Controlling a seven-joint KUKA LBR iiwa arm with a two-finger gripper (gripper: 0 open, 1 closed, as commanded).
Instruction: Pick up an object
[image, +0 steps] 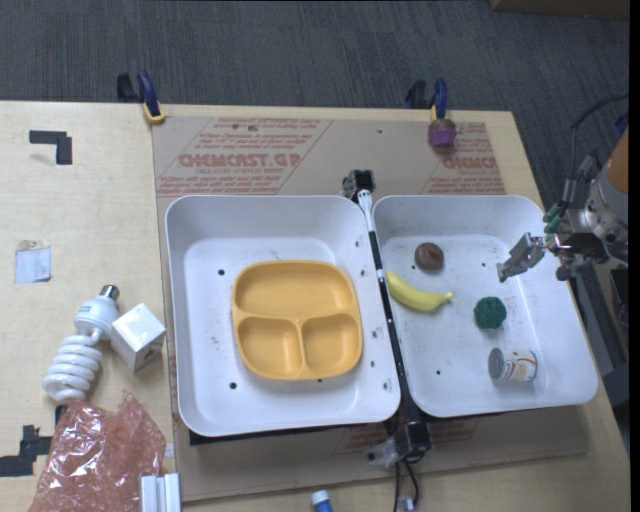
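A spiral light bulb was seen lying on the bench at the far left, its base touching a small white cube, and a crumpled pink plastic bag was seen below them toward six o'clock. The left bin was occupied by a yellow divided tray, set flat near its centre.

In the right bin, a banana was found close to the dividing wall, with a brown round object just beyond it at twelve o'clock. A green ball was placed at three o'clock from the banana, and a small tipped cup was lying at six o'clock from the ball, near the bin's lower right corner. A purple object was noted on the board at twelve o'clock from the right bin.

The gripper was held over the right bin's upper right part, at one o'clock from the green ball and apart from every object. Nothing was seen between its fingers; whether they were wide or narrow could not be told.
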